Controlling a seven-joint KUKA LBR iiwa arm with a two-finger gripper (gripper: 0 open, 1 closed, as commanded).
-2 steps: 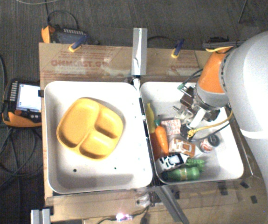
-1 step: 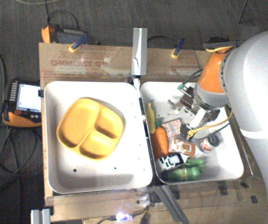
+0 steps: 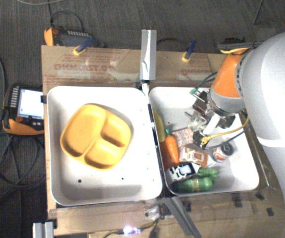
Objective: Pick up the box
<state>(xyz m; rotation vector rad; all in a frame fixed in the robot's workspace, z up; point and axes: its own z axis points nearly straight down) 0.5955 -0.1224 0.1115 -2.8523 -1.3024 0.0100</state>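
Observation:
Several small boxes lie in the right bin (image 3: pixel 241 180): a pale pink box (image 3: pixel 183 135), an orange and white box (image 3: pixel 194 156) just below it, and a black and white box (image 3: pixel 183 171) nearer the front. My gripper (image 3: pixel 200 127) hangs low over the bin's middle, just right of and slightly above the pink box. Nothing shows as held in it. The wrist hides the bin floor behind it.
An orange carrot (image 3: pixel 170 150) and a thin yellow piece (image 3: pixel 159 128) lie along the right bin's left wall. A green vegetable (image 3: pixel 196 184) sits at the front, a small round can (image 3: pixel 219 155) to the right. A yellow compartment plate (image 3: pixel 96 135) rests in the left bin (image 3: pixel 58 182).

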